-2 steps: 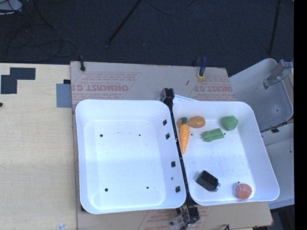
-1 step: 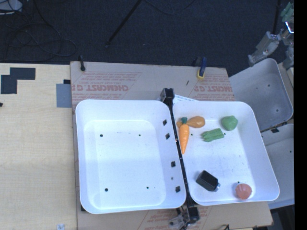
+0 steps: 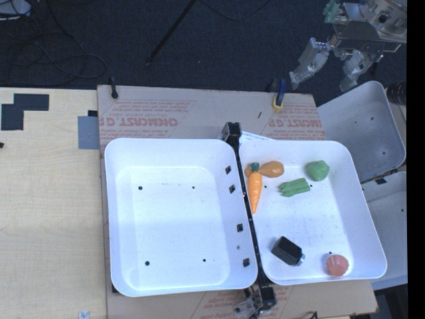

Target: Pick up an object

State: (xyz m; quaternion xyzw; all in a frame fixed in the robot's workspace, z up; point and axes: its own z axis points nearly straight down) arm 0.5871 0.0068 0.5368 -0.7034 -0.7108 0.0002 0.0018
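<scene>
Two fingers of the gripper [image 3: 334, 68] stand apart with nothing between them, high beyond the far right corner of the right bin [image 3: 362, 198]. Well below it lie a green lump [image 3: 318, 170] and a green block [image 3: 294, 187]; down and to its left, a carrot [image 3: 254, 190] touches an orange piece [image 3: 271, 169]. Farthest below sit a black block [image 3: 287, 250] and a red ball [image 3: 337, 265].

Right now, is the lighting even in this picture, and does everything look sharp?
In the camera view, the left white bin shows a brighter patch with soft shade along its walls; the black block casts a small shadow in the right white bin; the two-finger gripper, up against the dark floor, looks slightly soft.
</scene>
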